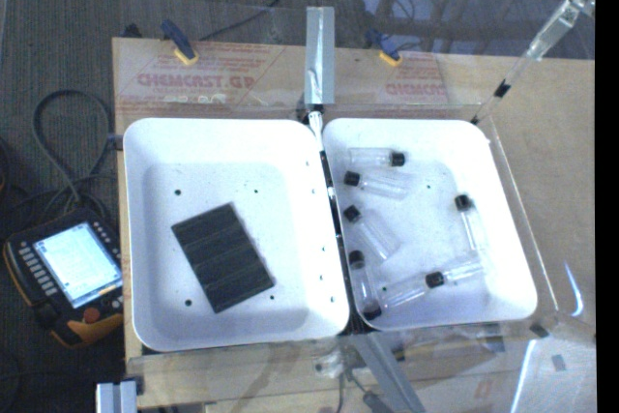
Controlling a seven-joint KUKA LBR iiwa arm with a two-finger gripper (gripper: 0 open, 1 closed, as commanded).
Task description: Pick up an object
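Lying in the right bin (406, 124), on the side the arm reaches from, a black-capped vial (455, 274) is found at its 5 o'clock, stretched from 8 to 2 o'clock, while the claw's state cannot be told.

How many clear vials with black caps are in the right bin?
7 vials: back, back left, right, centre left, front left, front, front corner. Overlapping clear glass may hide more.
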